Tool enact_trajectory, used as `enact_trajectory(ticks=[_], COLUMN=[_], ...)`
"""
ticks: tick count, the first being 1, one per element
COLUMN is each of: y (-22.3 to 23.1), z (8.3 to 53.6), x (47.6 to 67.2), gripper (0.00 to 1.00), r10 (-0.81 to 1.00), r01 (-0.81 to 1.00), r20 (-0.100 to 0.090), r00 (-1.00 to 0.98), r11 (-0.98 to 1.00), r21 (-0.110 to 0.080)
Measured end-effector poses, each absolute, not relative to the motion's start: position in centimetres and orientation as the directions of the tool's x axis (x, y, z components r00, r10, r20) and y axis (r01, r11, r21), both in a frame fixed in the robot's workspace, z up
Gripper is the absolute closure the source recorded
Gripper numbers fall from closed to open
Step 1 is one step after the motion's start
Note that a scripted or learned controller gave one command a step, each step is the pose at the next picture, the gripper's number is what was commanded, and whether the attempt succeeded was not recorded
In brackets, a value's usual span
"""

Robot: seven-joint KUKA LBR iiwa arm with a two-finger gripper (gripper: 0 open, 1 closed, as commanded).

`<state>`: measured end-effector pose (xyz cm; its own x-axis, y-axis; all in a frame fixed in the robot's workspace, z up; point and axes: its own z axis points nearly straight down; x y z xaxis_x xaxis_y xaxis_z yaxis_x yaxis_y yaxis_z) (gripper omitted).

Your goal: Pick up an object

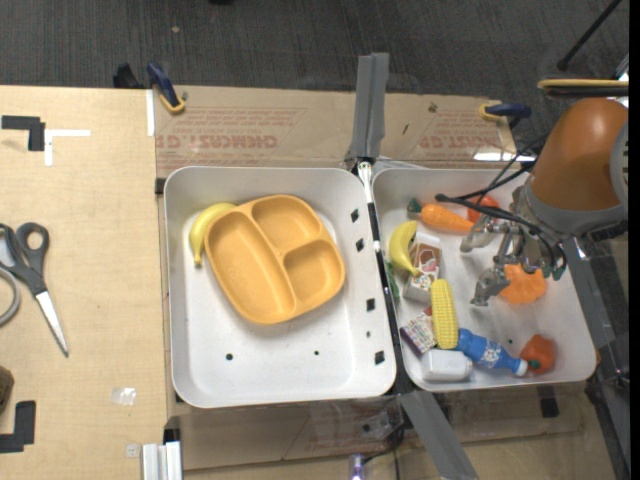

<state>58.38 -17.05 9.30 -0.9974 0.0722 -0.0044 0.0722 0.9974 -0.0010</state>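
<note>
a: where were the things to pick from?

b: they lay in the right bin (570, 340). a carrot (446, 218) sat at its 12 o'clock, a small banana (402, 249) at 10 o'clock touching a little printed box (427, 261), and a corn cob (443, 313) ran down the middle. at 6 o'clock a blue bottle (491, 353) lay on its side beside a white block (446, 367), with an orange-red toy (539, 352) at 5 o'clock.

a: and the claw?

b: the claw (500, 264) hung over the bin's 2 o'clock part, its metal fingers (487, 286) pointing down and apart, nothing between them. a lumpy orange toy (522, 285) lay just beside it, at the claw's 4 o'clock. whether they touched, i could not tell.

a: the arm?

b: the orange band (585, 155) of the arm (575, 214) came in from 3 o'clock, above the claw.

a: the other bin?

b: the left bin (265, 380) held a yellow divided plate (274, 258) at its centre, with a second banana (206, 227) curled against the plate's 10 o'clock edge.

a: anything on the table?

b: scissors (38, 278) lay on the table (80, 218) at 9 o'clock, well apart from both bins.
</note>
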Motion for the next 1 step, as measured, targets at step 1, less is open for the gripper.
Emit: enact_trajectory(ticks=[1], y=[-10.18], z=[9.39], x=[63.73], gripper=[0.00], r10=[0.181], r01=[0.181], r20=[0.005], r00=[-0.984], r11=[0.984], r21=[-0.001])
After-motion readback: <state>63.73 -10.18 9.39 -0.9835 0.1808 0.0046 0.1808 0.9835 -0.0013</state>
